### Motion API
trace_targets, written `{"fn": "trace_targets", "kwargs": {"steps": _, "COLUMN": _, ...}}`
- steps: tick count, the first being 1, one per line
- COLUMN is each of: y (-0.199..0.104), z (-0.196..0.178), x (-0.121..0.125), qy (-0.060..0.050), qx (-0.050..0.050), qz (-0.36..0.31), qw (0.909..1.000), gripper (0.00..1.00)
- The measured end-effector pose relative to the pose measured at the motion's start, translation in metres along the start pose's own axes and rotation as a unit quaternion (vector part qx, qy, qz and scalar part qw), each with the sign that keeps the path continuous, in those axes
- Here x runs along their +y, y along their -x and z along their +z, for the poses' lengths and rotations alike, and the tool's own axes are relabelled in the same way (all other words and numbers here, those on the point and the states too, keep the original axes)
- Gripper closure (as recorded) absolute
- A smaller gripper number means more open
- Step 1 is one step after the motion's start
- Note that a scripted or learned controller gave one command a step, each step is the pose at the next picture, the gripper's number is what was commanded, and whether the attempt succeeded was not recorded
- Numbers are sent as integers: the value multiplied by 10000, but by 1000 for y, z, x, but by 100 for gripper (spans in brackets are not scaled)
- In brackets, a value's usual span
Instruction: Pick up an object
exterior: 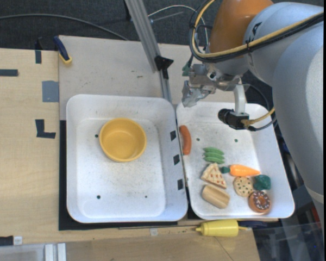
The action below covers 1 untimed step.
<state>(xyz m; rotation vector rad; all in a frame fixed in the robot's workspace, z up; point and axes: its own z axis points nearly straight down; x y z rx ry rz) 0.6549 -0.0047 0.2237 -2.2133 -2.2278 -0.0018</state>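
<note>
The end effector [194, 95], finger state unreadable, hovers at the right bin's [271, 140] far-left corner above the sausage [185, 140], which hugs the wall, so a descent risks striking the rim.

The grey arm reaches in from the right side of the camera view, its thick rounded link filling the upper right corner. Above the wrist sits the orange band, seen as a smooth dome, with black and yellow cables looping around it. Below the dome the metal wrist assembly narrows down to the claw [191, 99], which points downward and slightly toward the left. The claw hangs at the far end of the arm, raised and holding nothing. A black fitting with a cable juts out beside the wrist.
</note>
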Motion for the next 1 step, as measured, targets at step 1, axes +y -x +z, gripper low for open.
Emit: {"fn": "trace_targets", "kwargs": {"steps": 1, "y": -53, "z": 9, "x": 6, "qy": -7, "qx": -5, "qz": 0, "qw": 10000, "gripper": 100}}
